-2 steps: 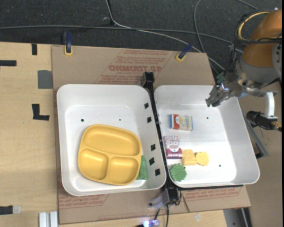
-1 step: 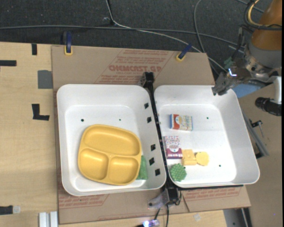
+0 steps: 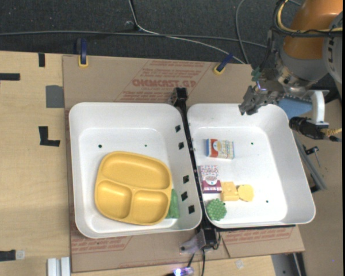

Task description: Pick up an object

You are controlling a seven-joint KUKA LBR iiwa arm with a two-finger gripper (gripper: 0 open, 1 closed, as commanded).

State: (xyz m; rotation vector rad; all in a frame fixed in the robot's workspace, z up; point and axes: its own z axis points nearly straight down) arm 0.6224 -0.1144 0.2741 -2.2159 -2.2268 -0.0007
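The gripper [image 3: 248,108] hangs over the far right corner of the right bin [image 3: 287,171], and I cannot tell how its jaws stand. A small box [image 3: 219,148], a card [image 3: 209,177], yellow blocks [image 3: 237,192] and a green toy [image 3: 217,209] lie in that bin. A yellow tray [image 3: 133,187] sits in the left bin [image 3: 83,154].

Right bin [image 3: 276,209] far half bare, items clustered near-left, yellow tray [image 3: 132,187] fills left bin [image 3: 83,154]
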